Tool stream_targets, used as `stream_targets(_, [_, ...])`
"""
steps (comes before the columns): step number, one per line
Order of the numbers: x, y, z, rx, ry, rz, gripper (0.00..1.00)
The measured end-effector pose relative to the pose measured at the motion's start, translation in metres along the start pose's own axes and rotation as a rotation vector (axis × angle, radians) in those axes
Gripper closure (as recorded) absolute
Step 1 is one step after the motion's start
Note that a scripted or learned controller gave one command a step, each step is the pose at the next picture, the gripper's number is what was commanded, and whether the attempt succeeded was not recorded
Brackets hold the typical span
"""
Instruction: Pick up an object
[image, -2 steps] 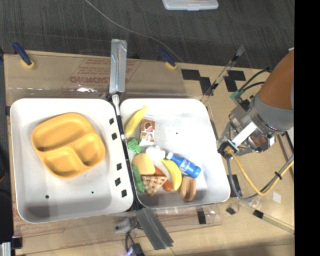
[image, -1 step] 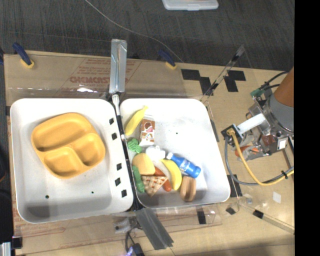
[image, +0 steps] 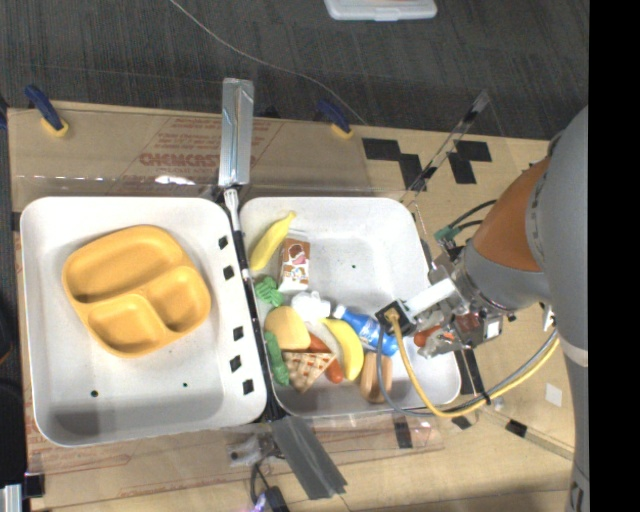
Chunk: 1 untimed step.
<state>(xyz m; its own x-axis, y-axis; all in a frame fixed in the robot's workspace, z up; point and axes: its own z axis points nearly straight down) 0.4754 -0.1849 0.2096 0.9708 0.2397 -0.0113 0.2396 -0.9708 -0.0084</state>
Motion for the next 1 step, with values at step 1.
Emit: stream_targets(1, [0.0515,0.0332,0.0361,-0.003,0.003,0.03,1.0])
